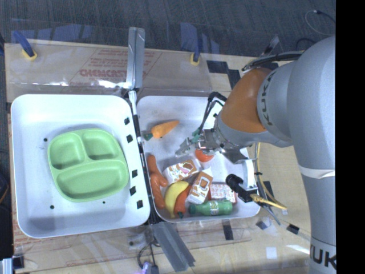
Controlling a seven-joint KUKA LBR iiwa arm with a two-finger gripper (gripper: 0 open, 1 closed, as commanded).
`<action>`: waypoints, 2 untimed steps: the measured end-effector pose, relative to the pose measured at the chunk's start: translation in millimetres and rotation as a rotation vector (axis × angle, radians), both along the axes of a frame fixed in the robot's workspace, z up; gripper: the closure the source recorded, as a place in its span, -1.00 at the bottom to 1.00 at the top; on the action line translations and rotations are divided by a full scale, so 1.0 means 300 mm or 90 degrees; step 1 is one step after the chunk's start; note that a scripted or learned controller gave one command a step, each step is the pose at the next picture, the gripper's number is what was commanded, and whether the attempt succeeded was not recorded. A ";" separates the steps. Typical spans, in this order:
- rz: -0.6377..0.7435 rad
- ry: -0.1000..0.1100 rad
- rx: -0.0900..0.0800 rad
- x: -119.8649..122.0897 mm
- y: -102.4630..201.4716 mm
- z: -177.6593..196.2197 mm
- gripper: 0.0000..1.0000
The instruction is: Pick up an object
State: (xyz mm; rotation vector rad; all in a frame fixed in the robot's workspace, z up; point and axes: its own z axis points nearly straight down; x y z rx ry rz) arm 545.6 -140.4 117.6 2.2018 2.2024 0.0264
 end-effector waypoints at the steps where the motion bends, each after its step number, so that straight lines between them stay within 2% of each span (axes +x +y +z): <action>1: -0.031 0.018 0.005 -0.173 0.026 -0.082 -1.00; 2: -0.028 0.015 0.004 -0.167 0.024 -0.047 1.00</action>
